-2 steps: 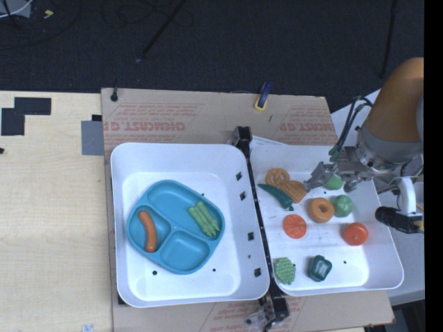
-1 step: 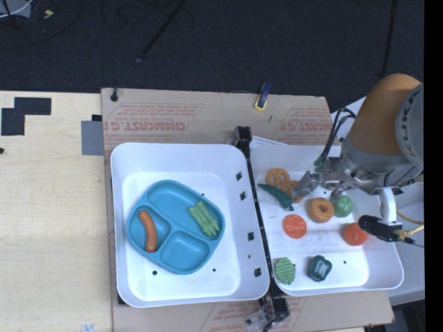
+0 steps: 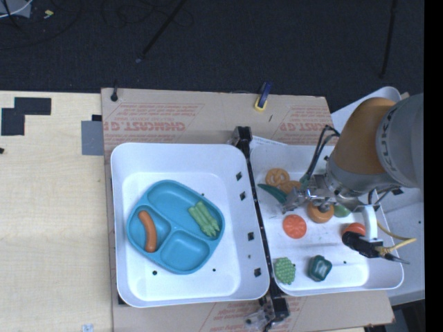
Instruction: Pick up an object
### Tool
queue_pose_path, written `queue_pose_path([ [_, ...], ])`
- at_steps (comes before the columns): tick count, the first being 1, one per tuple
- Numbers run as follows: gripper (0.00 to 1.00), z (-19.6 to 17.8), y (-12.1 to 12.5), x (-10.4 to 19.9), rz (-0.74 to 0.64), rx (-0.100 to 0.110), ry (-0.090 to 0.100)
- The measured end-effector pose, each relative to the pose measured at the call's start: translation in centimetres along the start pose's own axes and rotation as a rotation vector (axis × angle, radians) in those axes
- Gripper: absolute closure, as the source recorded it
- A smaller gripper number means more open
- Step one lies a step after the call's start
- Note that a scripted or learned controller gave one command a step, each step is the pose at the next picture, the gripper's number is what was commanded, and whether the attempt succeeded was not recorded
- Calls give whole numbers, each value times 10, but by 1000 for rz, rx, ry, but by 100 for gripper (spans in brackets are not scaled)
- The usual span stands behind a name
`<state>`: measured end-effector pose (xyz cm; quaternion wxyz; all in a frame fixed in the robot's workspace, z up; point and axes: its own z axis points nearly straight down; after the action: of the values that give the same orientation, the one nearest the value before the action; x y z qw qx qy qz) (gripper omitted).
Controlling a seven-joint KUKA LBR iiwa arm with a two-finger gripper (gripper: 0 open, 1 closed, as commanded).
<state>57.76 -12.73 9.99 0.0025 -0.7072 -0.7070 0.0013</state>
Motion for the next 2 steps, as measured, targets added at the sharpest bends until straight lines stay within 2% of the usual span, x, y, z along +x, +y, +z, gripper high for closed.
queue_pose_path([
  [1, 0, 8, 2, -1, 3, -8, -4],
  [2, 100, -6, 4, -6, 9, -20, -12],
])
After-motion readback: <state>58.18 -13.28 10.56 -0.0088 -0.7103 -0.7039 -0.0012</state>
